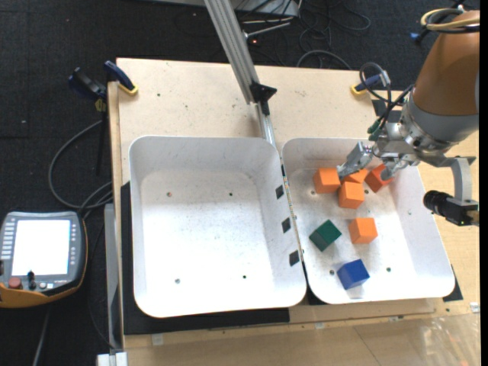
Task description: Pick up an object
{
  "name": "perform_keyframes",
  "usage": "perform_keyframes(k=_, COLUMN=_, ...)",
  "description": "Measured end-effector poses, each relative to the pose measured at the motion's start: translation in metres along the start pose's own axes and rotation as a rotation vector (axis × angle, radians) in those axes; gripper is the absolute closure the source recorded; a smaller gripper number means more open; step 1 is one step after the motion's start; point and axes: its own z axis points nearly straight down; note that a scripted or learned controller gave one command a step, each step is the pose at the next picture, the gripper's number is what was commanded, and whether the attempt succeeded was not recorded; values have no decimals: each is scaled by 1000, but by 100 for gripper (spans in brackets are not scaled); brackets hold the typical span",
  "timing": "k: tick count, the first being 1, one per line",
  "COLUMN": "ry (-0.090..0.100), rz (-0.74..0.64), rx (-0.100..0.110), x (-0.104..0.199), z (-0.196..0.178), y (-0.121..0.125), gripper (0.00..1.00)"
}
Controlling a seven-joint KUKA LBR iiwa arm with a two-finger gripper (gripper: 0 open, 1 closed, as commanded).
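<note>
Right bin (427, 258), near to far: blue cube (352, 273), green cube (325, 235), orange cube (363, 229), then a tight cluster of orange blocks (351, 194) at the back. My claw (371, 164) hangs over that cluster, fingers spread, nothing between them (nothing lifted). I read this as the approach step. Next: drop straight onto one block, close, lift. Neighbours touch, so a finger may snag.

Orange cubes (351, 194), a green cube (325, 235), a blue cube (353, 273).
</note>
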Motion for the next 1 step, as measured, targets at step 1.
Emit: perform_keyframes(k=1, ry=-2, rz=9, rx=3, x=-73, z=1, y=-66, gripper=0)
